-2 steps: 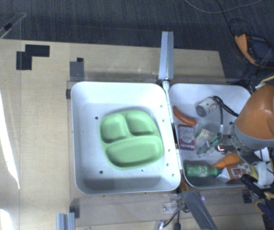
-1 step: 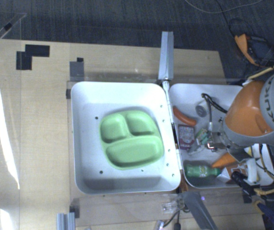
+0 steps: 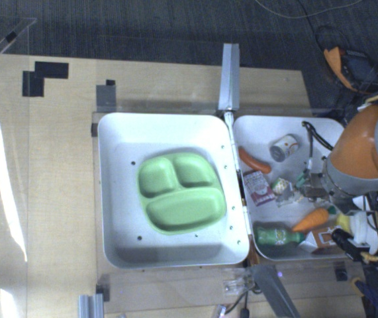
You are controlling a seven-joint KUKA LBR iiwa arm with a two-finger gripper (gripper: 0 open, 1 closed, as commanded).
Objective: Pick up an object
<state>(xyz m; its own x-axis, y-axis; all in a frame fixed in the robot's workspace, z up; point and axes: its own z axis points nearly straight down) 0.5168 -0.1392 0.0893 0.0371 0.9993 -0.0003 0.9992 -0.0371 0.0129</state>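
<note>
Hand (image 3: 300, 189) sat low in right bin (image 3: 255, 130) among clutter, near carrot (image 3: 312, 219); finger state could not be told. Green tray (image 3: 181, 192) lay in left bin (image 3: 119, 177).

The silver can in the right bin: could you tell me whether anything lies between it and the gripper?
Nothing visible blocks it. The silver can lies apart near the bin's far wall, with bare white floor between it and the gripper, which sits over the small clutter nearer the carrot.

Left bin (image 3: 119, 177): shallow white tray holding a green three-compartment plastic plate (image 3: 181, 192).
Right bin (image 3: 251, 128): orange carrot (image 3: 311, 219), green bottle (image 3: 278, 234), grey can (image 3: 283, 147).
Arm: gripper (image 3: 302, 189) low among them.
</note>
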